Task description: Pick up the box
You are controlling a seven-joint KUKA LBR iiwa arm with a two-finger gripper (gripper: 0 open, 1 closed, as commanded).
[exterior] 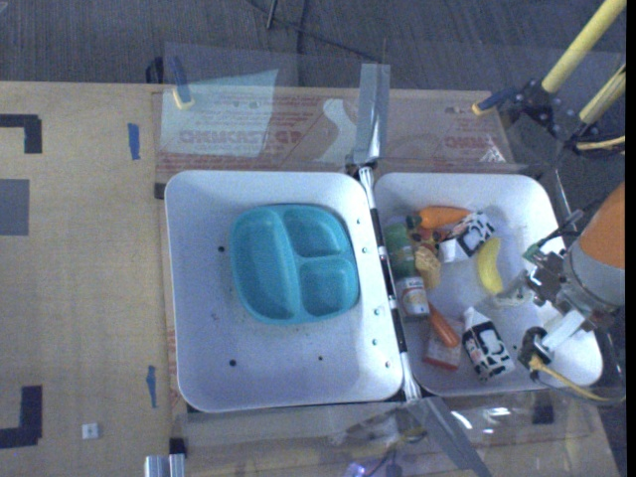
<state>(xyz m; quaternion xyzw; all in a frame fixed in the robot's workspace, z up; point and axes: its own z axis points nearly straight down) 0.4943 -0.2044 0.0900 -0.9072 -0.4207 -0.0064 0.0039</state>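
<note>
Lying in the right bin's near half, the black-and-white box rests just beside a small orange packet, ungrasped. Gripper hangs near the bin's right wall, apart from it; how its jaws stand I cannot tell. Approach seems underway: next, shift left over the box and descend.
</note>
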